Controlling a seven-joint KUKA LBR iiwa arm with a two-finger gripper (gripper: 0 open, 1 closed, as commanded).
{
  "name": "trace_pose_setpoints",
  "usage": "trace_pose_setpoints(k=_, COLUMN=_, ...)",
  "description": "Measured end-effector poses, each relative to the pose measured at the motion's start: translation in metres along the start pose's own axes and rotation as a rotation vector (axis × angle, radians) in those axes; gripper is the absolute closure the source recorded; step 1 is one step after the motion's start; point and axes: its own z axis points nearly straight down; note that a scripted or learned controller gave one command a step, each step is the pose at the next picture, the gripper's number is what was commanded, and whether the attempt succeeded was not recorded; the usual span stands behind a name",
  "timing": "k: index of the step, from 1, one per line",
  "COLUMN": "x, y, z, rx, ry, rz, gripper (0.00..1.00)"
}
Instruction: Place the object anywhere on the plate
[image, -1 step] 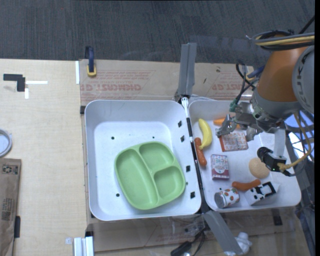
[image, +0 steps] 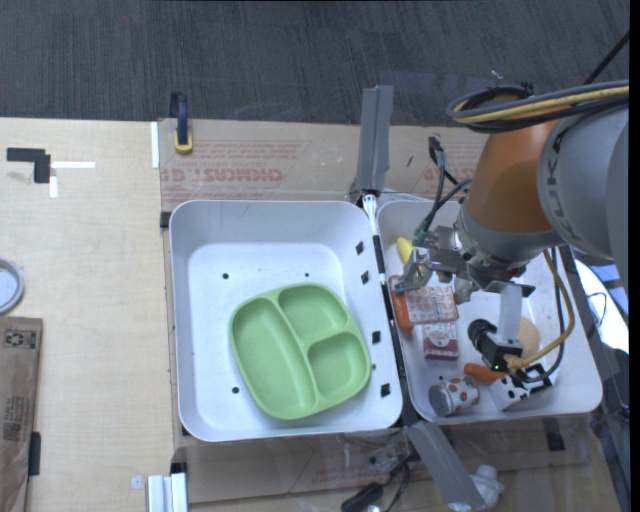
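**A:** Start at the near edge. What is closest?

**B:** Below the bins, some crumpled clear plastic (image: 487, 487) lies on the tabletop (image: 90, 250). Just above it, in the near corner of the right bin (image: 580, 395), a small can (image: 452, 396) lies on its side, with a black-and-white toy (image: 520, 385) to its right and a small orange piece (image: 482, 372) between them.

**A:** And the plate?

**B:** The green plate (image: 300, 350), with three compartments, sits flat in the left bin (image: 200, 300), toward its near half. I see nothing on the plate.

**A:** What lies further into the right bin?

**B:** A small red-and-white box (image: 440, 343), then a pale patterned packet (image: 432, 303) just beyond it, the two touching or nearly so. An orange stick-shaped thing (image: 402, 312) lies along the bin's left wall beside them. A yellow thing (image: 405, 247) peeks out further back.

**A:** Where is the gripper?

**B:** The gripper (image: 420, 272) hangs over the right bin, just above the patterned packet, below the arm's orange band (image: 510, 190). Whether it is spread or closed, I cannot tell; the wrist hides it. Nothing visibly sits between its fingers.

**A:** And at the far side?

**B:** A blue-and-yellow clamp (image: 180, 125) stands at the back edge of the cardboard, and a grey bracket (image: 375, 140) rises behind the seam between the bins.
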Motion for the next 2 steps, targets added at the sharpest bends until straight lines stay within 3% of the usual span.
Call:
trace_pose_setpoints(k=1, x=0.0505, y=-0.0151, z=-0.0151, rx=-0.002, ry=0.000, rz=-0.076, gripper=1.00)
trace_pose_setpoints(k=2, x=0.0504, y=-0.0151, z=-0.0151, rx=-0.002, ry=0.000, rz=-0.076, gripper=0.00)
